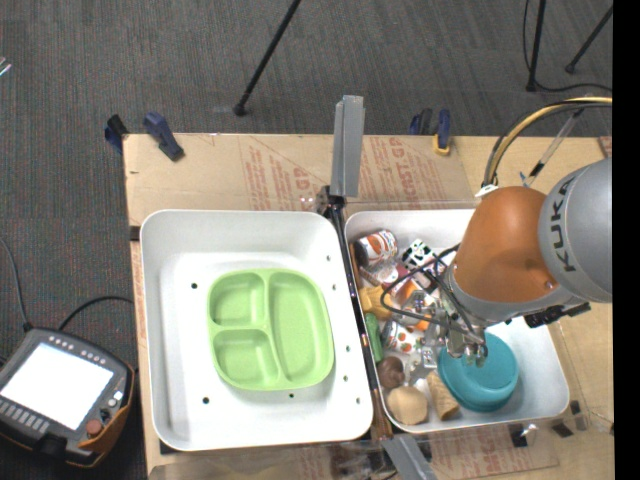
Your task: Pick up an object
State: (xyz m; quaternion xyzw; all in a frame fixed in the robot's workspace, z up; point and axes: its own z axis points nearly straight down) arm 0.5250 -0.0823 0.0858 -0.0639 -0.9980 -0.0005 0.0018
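Reaching in from the right, my gripper [462, 346] hangs over the right bin [553, 373], just above a teal bowl [484, 378] among small toys, while a green tray [270, 328] lies in the left bin [170, 268].

A divided plate [270, 328] lies in the left bin [165, 268]; a bowl [485, 380] in the right bin [545, 368].

A cardboard-covered bench [250, 173] carries two shallow white bins side by side. The left bin [165, 268] sits toward the bench's left edge, and the right bin [545, 383] reaches toward its right edge, the two touching along the middle. Blue clamps [160, 133] grip the far edge.
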